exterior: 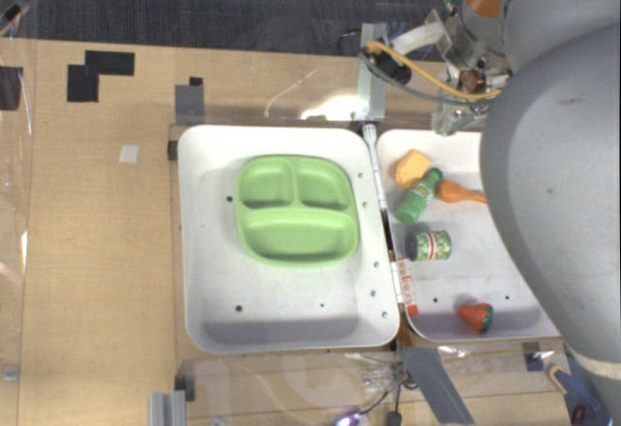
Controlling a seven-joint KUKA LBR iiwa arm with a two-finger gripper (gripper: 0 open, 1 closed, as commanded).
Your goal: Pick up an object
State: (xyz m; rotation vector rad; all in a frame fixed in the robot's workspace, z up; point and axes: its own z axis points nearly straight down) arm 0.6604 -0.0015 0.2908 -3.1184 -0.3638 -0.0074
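Worktop (97, 249): two white bins side by side.

Left bin (209, 308): one green divided tray (296, 211), lying flat near the middle.

Right bin (466, 269): five loose items, all resting on the bin floor.
- Yellow-orange block (411, 166), near the bin's far left corner.
- Green bottle (417, 196), on its side, just beside the block.
- Orange carrot-like piece (462, 192), touching or just beside the bottle's neck.
- Small green can (428, 245), on its side, near the left wall.
- Red, strawberry-like piece (475, 316), near the front wall.

Arm (553, 191): large in the near right, covering part of the right bin. Hand: state cannot be told.

Progress, as judged: nothing lifted; no item is seen held. Choosing, grasping and raising one item all remain.
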